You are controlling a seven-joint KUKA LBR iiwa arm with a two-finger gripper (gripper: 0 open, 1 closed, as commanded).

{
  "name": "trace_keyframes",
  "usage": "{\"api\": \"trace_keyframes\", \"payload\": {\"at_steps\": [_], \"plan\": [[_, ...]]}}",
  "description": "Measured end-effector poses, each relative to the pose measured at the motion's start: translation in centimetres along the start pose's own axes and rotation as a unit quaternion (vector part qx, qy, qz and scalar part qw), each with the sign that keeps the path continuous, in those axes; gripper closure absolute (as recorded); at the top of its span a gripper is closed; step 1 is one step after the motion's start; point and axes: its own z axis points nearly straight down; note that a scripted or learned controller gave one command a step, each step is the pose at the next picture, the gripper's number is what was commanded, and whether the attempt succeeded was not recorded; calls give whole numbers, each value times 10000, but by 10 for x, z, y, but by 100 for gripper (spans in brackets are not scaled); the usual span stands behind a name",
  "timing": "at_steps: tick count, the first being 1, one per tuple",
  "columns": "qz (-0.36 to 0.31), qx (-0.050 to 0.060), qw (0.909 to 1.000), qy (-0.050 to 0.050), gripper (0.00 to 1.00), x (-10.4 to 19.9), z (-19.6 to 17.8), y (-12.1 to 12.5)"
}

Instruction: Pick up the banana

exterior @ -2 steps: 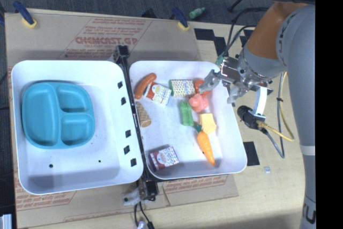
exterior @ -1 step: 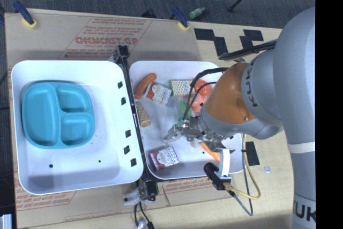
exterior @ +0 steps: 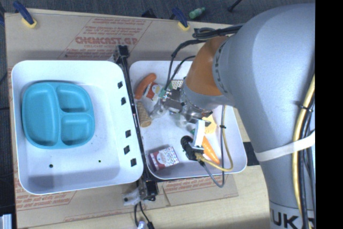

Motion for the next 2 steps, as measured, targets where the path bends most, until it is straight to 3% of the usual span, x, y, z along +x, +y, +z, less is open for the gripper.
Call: {"api": "trace_keyframes", "payload": {"at_steps": [1, 2], "plan": [[111, -8, 9999, 4, 0, 25, -101, 58], [1618, 20, 9868, -3, 0, 78, -100, 25]]}}
